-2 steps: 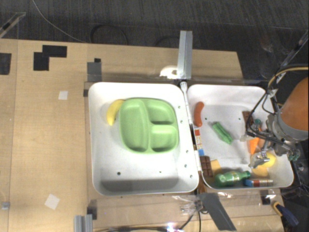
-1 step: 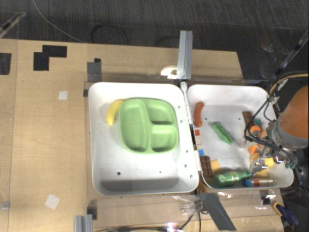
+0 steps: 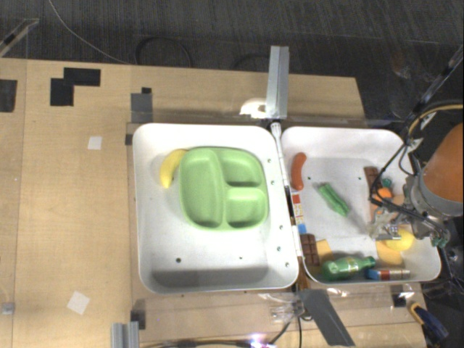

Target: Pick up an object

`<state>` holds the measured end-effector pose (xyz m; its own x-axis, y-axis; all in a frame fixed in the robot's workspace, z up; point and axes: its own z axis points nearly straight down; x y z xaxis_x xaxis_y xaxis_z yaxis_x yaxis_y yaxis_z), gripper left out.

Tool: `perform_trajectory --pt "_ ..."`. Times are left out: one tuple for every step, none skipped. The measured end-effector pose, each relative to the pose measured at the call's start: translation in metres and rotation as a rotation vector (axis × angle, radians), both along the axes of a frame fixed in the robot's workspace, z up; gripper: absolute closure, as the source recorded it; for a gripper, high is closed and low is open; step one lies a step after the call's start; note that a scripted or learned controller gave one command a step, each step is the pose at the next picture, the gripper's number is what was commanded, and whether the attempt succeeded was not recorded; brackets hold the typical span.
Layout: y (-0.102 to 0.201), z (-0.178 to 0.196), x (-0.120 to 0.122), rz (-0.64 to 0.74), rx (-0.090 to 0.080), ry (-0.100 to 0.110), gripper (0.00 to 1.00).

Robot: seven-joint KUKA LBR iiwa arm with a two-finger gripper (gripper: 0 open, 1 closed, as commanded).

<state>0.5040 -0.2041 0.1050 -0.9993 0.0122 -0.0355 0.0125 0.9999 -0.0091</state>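
The right bin (image 3: pixel 341 147) holds a red sausage (image 3: pixel 298 171), a green pod-shaped piece (image 3: pixel 333 199), a green bottle (image 3: pixel 344 267) lying along the front wall, a brown chocolate bar (image 3: pixel 310 248) and a yellow fruit (image 3: pixel 395 249). My gripper (image 3: pixel 389 230) hangs low at the bin's right side, just above and touching the view of the yellow fruit. The arm's grey wrist and orange band (image 3: pixel 444 169) cover the bin's right wall. Nothing is visibly held.
The left bin (image 3: pixel 203 259) carries a green divided plate (image 3: pixel 221 187) with a yellow banana (image 3: pixel 170 169) at its left edge. A brown block (image 3: pixel 371 175) and a small orange piece (image 3: pixel 382 192) lie near the wrist. A red and blue marker (image 3: pixel 390 273) lies by the bottle.
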Motion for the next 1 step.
perform_trajectory --pt "0.0162 0.0995 0.0532 -0.056 0.008 0.016 1.0"
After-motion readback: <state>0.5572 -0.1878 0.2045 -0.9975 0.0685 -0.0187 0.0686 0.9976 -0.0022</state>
